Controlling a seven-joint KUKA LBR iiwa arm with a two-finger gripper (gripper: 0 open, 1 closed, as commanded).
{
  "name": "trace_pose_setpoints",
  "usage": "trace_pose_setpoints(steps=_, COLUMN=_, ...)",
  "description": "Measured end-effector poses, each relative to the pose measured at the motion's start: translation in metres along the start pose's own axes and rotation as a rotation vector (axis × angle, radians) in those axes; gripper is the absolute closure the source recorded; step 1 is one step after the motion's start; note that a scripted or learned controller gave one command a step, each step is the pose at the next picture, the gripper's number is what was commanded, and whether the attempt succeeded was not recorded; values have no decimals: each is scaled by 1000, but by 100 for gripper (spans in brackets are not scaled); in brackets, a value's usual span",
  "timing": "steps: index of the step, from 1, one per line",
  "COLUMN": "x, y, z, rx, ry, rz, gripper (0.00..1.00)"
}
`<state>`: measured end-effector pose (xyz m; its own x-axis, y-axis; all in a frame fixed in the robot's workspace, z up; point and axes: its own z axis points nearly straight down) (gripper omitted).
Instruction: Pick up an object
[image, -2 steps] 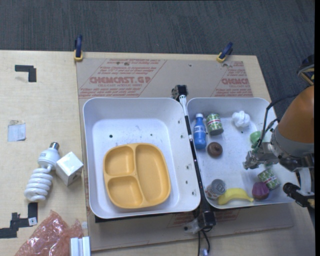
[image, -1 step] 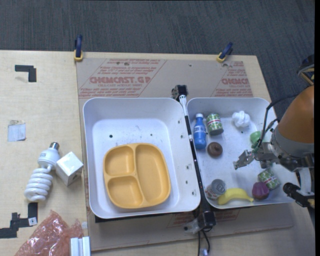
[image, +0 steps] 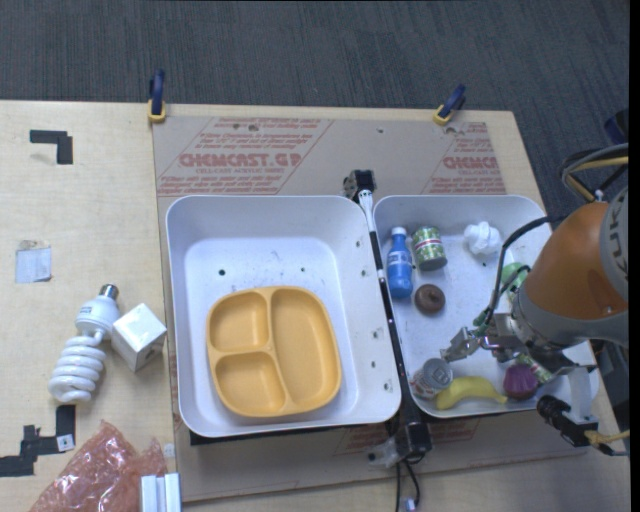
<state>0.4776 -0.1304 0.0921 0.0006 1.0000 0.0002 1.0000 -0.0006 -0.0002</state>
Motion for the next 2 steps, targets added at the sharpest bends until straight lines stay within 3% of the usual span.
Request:
trace_pose_setpoints(steps=1, x=-1, y=2, z=-10, rx=-3, ry=-1, rz=2, gripper=100)
trace_pose_setpoints(steps=2, x=155, y=29, z=-100, rx=-2, ry=-1, rz=-2, gripper=100)
